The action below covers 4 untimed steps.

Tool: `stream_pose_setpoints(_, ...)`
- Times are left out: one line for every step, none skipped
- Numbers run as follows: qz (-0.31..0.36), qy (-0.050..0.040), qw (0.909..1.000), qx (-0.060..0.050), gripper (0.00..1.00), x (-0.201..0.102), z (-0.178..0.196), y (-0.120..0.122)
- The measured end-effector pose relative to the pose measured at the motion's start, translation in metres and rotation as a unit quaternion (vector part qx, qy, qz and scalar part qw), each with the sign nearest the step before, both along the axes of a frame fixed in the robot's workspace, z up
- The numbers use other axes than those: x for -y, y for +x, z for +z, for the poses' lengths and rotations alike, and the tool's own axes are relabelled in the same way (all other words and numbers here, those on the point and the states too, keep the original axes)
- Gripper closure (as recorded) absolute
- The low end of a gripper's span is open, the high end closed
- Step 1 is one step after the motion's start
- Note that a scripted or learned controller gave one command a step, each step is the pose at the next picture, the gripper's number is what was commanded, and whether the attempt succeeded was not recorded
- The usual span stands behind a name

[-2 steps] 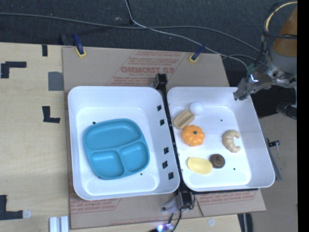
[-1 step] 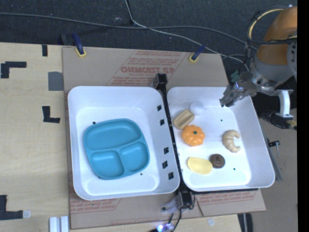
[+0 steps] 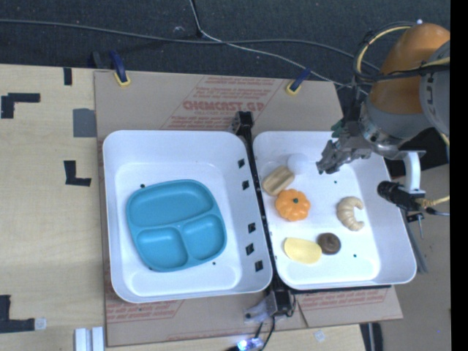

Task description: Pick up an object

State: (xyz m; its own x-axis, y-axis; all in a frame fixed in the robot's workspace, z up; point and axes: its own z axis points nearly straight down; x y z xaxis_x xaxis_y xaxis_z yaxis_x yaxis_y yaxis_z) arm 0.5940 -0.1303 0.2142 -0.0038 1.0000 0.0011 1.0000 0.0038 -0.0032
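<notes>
The right bin (image 3: 391, 269) holds several small food items. A tan bread roll (image 3: 278, 180) lies near its left wall, with an orange pumpkin (image 3: 292, 205) just below it. A pale croissant (image 3: 351, 213) rests toward the right. Near the front lie a yellow lemon-like piece (image 3: 302, 250) and a dark brown donut (image 3: 329, 243). My gripper (image 3: 330, 161) hangs over the upper middle of this bin, above and to the right of the bread roll, touching none of the items. Nothing shows between its dark fingers.
The left bin (image 3: 117, 152) holds a blue divided plate (image 3: 175, 221). A black clip divider (image 3: 251, 196) runs between the bins. Cables cross the dark floor at the back. Cardboard lies under both bins, clamped at its far edge.
</notes>
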Motion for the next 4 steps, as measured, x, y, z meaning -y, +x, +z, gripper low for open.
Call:
stream_pose_setpoints(0.001, 0.0002, 1.0, 0.0, 1.0, -0.05, 0.008, -0.028)
stream_pose_setpoints(0.001, 0.0001, 1.0, 0.0, 1.0, -0.093, 0.001, -0.048)
stream_pose_setpoints(0.001, 0.0002, 1.0, -0.001, 1.0, -0.143, -0.008, -0.066)
stream_pose_setpoints(0.001, 0.0001, 1.0, 0.0, 1.0, -0.188, -0.008, -0.077)
